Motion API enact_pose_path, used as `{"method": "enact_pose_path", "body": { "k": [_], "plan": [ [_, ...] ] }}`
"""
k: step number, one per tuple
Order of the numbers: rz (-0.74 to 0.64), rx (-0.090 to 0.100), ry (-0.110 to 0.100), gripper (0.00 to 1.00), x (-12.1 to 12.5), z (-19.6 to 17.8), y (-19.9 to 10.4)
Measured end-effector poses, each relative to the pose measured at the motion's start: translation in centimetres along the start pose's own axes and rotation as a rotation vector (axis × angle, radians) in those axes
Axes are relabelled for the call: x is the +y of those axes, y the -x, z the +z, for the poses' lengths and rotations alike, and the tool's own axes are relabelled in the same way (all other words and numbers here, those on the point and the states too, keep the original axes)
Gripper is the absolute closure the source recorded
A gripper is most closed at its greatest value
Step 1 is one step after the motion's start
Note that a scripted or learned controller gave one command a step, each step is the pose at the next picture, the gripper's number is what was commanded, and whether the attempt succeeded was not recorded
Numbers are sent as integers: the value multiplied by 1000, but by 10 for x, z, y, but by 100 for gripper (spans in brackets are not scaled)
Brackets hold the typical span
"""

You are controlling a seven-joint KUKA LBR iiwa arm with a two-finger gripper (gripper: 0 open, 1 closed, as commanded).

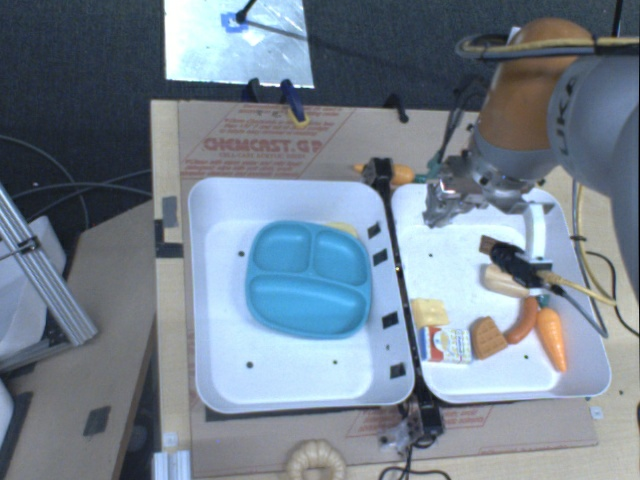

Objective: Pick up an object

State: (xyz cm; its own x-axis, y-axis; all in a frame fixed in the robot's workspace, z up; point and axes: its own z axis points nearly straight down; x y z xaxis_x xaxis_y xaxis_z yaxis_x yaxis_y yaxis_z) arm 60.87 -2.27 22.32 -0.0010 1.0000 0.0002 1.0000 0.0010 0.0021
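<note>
Two white bins (300, 193) share the bench; gripper (441, 211), finger spread untellable, should drop squarely over the cheese (431, 313) below it.

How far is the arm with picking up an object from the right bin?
Done: the gripper is over the upper left part of the right bin. In hand: no object shows between its fingers. Left: the carrot, cheese piece, small carton and the rest lie on the bin floor, nearer the camera, apart from the gripper.
</note>
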Motion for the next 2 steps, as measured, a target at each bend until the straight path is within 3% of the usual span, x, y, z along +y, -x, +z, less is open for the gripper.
{"method": "enact_pose_path", "body": {
  "k": [1, 2],
  "plan": [
    [-5, 1, 0, 100, 6, 1, -16],
    [1, -1, -2, 100, -4, 0, 1]
  ]
}}
